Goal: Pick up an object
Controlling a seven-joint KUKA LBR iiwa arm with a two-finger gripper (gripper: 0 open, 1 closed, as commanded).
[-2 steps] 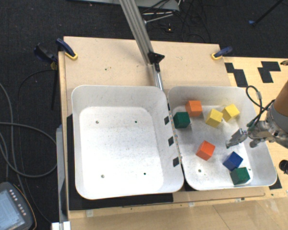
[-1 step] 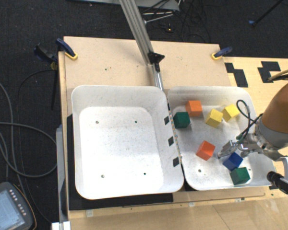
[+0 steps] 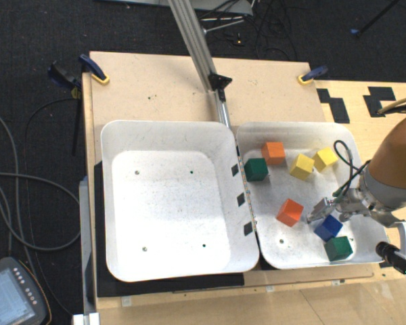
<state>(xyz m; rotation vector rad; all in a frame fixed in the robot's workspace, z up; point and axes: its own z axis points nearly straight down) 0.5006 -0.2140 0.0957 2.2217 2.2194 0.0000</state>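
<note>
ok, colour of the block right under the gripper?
Blue. The blue block sits beside the gripper in the right bin, clearest in the camera view.

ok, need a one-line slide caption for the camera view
KUKA arm's gripper low over the blue cube in the right bin, among orange, yellow and green cubes.

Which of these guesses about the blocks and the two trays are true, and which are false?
1. All the blocks lie in the right bin. True.
2. There are two green blocks. True: one near the divider, one at the front.
3. The gripper hovers over the left bin. False: it is over the right bin, by the blue block.
4. There are three yellow blocks. False: two.
</note>
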